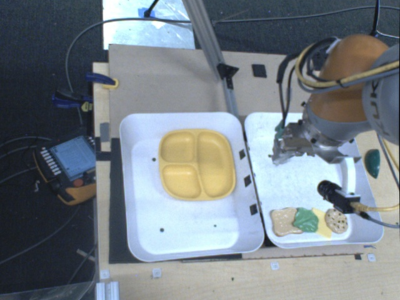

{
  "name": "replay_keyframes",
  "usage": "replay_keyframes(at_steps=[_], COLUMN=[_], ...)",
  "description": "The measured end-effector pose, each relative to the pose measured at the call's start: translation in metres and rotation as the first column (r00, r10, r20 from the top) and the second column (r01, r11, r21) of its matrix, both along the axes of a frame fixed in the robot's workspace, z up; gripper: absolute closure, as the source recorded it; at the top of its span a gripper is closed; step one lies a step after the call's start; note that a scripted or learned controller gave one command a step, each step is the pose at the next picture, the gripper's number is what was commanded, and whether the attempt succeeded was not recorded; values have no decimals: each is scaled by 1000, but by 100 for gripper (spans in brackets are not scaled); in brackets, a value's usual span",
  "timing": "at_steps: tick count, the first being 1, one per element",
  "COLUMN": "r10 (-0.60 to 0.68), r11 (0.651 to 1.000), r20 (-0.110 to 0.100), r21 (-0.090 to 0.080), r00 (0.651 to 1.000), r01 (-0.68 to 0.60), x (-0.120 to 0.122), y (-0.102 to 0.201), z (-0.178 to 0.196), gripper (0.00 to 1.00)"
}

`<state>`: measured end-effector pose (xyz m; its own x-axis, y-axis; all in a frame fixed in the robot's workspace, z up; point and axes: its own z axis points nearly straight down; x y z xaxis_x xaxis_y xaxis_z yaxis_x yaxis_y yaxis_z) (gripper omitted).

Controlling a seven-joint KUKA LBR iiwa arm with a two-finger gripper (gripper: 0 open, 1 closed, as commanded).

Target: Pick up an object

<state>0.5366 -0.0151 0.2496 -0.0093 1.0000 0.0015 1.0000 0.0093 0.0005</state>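
Observation:
Several toy food pieces lie in a row at the front of the right bin [294, 186]: a tan bread slice [283, 222], a green leafy piece [306, 219], a yellow cheese slice [322, 224] and a speckled cookie [336, 220]. My gripper [282, 150] hangs over the back left part of this bin, well behind the food and above bare white floor. Nothing is visible in it. The grey arm with its orange band [350, 74] reaches in from the right and hides the bin's back right corner.
The left bin [144, 224] holds a yellow divided plate [197, 164]. A teal object [372, 162] sits at the right bin's right edge. A black cable connector [334, 194] hangs above the cookie. A metal pole [209, 36] slants across the back.

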Motion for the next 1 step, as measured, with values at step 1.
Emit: replay_keyframes(at_steps=[1], r10=[0], r11=[1000], r20=[1], r21=[0], r00=[1000], r01=[0], x=[-3], y=[42], z=[-10], gripper=[100])
